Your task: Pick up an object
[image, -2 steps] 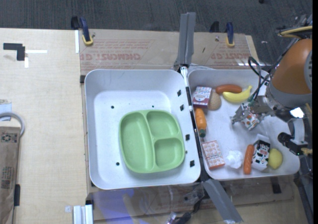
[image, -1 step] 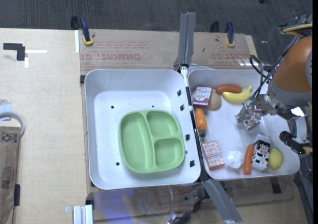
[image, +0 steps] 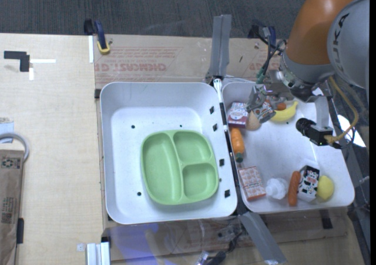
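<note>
My gripper (image: 260, 104) hangs low over the back left part of the right bin (image: 346, 199), coming down from the grey and orange arm. Right under it lie a small beige rounded object (image: 254, 120) and a colourful packet (image: 268, 111); whether either is gripped is unclear. A banana (image: 286, 111) lies just to its right, and a pink box (image: 238, 114) just to its left. An orange carrot (image: 237, 141) lies along the bin's left wall.
The right bin's front holds a red-and-white box (image: 251, 183), a white crumpled item (image: 276, 187), a second carrot (image: 293, 188), a cow-patterned carton (image: 308, 183) and a lemon (image: 325, 187). The left bin (image: 117, 140) holds a green divided plate (image: 179, 165).
</note>
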{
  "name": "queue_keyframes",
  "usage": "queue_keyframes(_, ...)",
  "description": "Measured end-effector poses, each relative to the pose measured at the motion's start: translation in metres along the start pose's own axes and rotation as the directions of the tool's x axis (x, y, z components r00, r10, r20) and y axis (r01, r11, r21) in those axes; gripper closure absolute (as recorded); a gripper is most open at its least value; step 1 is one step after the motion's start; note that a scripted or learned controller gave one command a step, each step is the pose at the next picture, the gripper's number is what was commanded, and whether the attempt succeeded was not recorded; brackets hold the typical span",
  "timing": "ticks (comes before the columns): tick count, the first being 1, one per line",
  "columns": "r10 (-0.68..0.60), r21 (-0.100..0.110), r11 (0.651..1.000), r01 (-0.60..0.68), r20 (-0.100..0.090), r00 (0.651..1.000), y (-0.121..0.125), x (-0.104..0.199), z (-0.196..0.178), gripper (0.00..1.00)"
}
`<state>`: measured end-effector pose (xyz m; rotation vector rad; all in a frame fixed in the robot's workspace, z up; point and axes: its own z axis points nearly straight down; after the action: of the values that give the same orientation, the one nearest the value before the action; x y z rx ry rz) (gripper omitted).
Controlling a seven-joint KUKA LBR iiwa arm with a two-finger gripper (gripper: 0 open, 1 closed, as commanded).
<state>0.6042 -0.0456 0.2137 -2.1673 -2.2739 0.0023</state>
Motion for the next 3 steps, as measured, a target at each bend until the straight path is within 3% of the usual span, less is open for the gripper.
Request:
queue_keyframes(1,0.000,0.000,1.000,0.000,0.000,1.000,0.000,0.000,0.000,0.00)
queue_keyframes(2,-0.097,-0.001,0.995,0.097,0.001,0.995,0.015,-0.070,-0.006,0.00)
queue_keyframes(3,-0.061,-0.015,0.998,0.062,0.007,0.998,0.035,-0.114,0.104,0.00)
